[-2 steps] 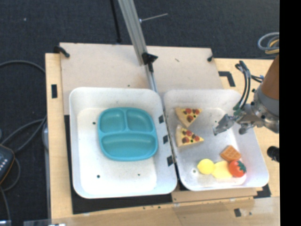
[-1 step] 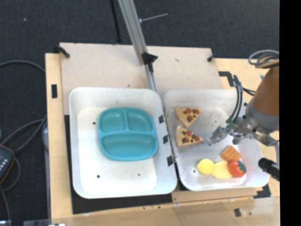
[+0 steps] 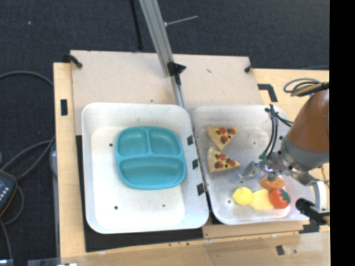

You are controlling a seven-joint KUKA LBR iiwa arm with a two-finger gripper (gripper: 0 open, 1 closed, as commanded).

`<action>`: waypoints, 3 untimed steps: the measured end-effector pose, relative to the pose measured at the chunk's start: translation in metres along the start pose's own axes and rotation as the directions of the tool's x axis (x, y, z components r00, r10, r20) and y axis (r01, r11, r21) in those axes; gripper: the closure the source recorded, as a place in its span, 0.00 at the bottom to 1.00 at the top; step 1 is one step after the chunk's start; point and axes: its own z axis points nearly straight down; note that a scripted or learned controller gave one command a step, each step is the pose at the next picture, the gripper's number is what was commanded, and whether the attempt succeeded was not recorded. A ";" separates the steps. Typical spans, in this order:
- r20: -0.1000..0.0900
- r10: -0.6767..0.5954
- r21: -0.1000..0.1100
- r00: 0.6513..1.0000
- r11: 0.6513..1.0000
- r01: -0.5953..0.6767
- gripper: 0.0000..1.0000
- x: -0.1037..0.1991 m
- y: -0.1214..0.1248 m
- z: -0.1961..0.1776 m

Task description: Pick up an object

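My gripper (image 3: 259, 172) is low in the right bin (image 3: 244, 118), just right of the two pizza slices (image 3: 222, 136) (image 3: 222, 160). An orange toy piece (image 3: 272, 183) lies directly below and right of it, touching or nearly touching it. A red tomato-like toy (image 3: 280, 199) sits beside two yellow pieces (image 3: 242, 195) (image 3: 260, 200) near the bin's front edge. The arm's orange band (image 3: 313, 123) hangs over the bin's right side and hides part of it.
The left bin (image 3: 97, 148) holds a teal divided plate (image 3: 150, 157). A slanted metal pole (image 3: 158, 29) rises from the back, between the two bins. Cables (image 3: 302, 86) lie on the bench at the far right.
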 end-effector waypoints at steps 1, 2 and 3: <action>0.002 0.005 -0.010 1.000 1.000 -0.005 1.00 -0.001 0.003 -0.014; 0.004 -0.004 -0.014 1.000 1.000 0.004 1.00 -0.004 0.006 -0.079; 0.003 -0.004 -0.013 1.000 1.000 0.004 1.00 -0.007 -0.001 -0.131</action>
